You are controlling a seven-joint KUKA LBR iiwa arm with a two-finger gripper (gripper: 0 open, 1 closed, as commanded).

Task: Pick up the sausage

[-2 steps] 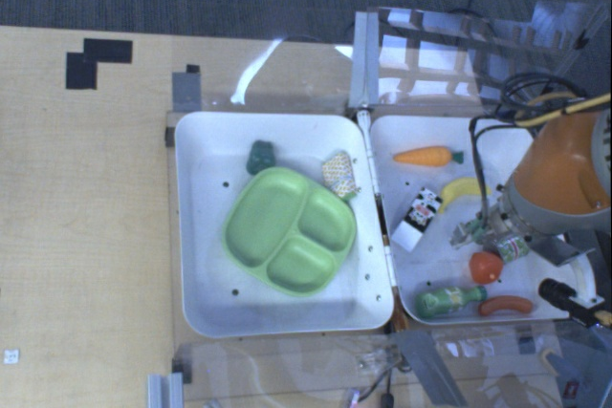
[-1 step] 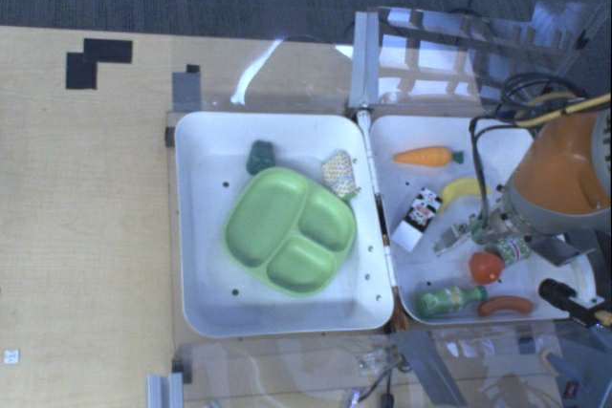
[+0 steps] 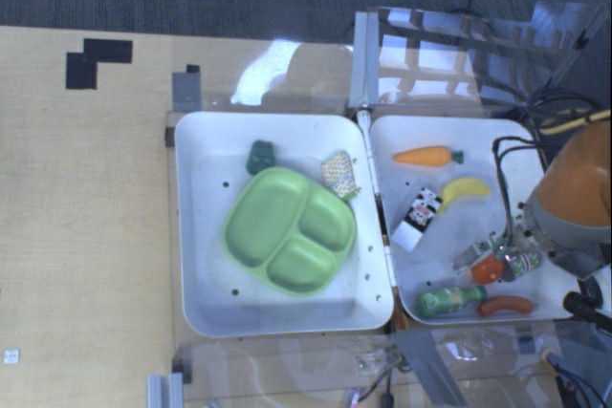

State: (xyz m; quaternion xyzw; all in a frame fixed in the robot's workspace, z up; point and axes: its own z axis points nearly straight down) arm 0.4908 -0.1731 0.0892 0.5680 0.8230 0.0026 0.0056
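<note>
The sausage (image 3: 505,306) is a short reddish-brown link lying flat along the front wall of the right bin (image 3: 516,134), just right of a green bottle (image 3: 449,301). My gripper (image 3: 495,259) hangs low in the right bin's right half, a little above and to the left of the sausage. A small red-orange object (image 3: 485,270) sits directly beneath it. The sausage lies apart from the gripper, untouched. The arm's orange band (image 3: 579,182) covers the bin's right edge.
In the right bin there are also a carrot (image 3: 426,156), a banana (image 3: 464,190) and a cow-patterned carton (image 3: 418,215). The left bin (image 3: 206,234) holds a green divided plate (image 3: 290,229), a dark green item (image 3: 261,157) and a patterned packet (image 3: 338,173).
</note>
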